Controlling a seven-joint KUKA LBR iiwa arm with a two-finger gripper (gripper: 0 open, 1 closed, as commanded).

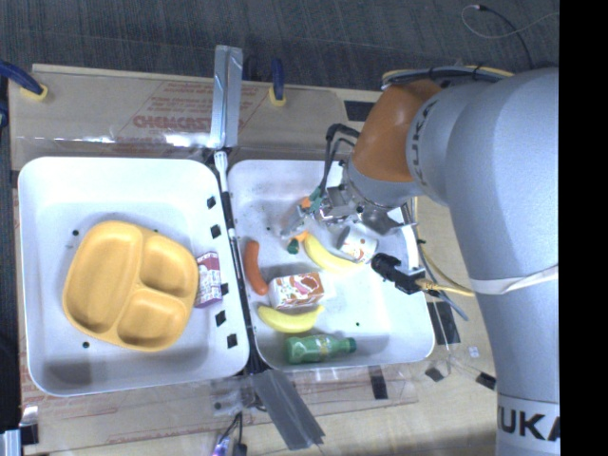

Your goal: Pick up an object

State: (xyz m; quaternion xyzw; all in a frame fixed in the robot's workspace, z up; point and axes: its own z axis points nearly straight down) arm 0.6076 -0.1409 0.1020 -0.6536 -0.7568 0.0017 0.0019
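The right bin (407, 342) holds several objects. A yellow banana (325, 253) lies near its middle, and a second banana (288, 318) lies nearer the front. Between them sits a white and red packet (296, 290). An orange-red sausage (254, 266) lies by the bin's left wall, and a green bottle (319, 348) rests on its side along the front wall. My gripper (321, 212) is low over the bin's back half, just above the upper banana and beside a small green item (293, 246). The wrist hides its tips.
The left bin (57, 188) carries a yellow divided plate (128, 283) and a small dark red packet (208, 279) against its right wall. A metal divider (226, 93) stands between the bins at the back. The grey arm covers the right bin's right side.
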